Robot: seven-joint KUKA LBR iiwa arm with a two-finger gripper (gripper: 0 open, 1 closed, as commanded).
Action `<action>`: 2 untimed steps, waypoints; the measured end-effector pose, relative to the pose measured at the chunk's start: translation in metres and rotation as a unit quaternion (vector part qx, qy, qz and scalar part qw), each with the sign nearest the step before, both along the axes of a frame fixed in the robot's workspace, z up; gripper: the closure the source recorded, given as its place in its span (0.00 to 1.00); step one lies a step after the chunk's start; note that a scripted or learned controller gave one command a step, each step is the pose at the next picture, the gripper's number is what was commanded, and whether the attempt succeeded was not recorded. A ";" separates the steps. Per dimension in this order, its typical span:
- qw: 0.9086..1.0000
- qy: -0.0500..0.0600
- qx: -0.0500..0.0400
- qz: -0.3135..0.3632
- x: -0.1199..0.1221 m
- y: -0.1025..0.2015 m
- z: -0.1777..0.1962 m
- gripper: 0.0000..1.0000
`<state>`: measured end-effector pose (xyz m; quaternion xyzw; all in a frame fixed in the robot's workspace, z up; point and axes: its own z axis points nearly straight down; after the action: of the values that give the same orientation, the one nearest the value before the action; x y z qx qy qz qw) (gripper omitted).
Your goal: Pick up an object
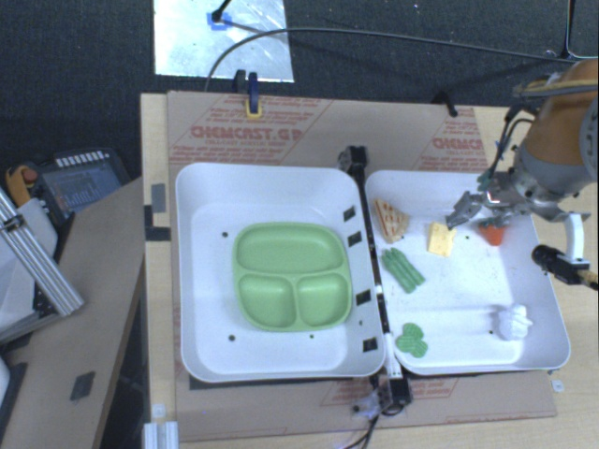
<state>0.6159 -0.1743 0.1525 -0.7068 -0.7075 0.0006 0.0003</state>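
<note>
Brown cardboard (309, 120) printed "CHEMCAST GP" in red lies under two white bins; the left bin (201, 251) holds a green three-compartment tray (290, 275), long axis across the frame. The right bin (543, 344) holds a toast wedge (391, 219) pointing to lower frame, a yellow block (440, 239), a green bean bundle (402, 270) running upper left to lower right, a green round piece (410, 340), a white lump (512, 323) and an orange piece (493, 235). The gripper (482, 210) hangs at centre right above the bin between yellow block and orange piece; whether it is open or closed cannot be told.
</note>
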 end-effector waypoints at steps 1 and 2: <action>1.000 -0.001 0.001 0.000 0.004 -0.001 -0.060 0.00; 1.000 -0.003 0.001 0.002 0.007 0.001 -0.065 0.00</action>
<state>0.6229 -0.1730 0.0873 -0.7054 -0.7088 -0.0026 -0.0009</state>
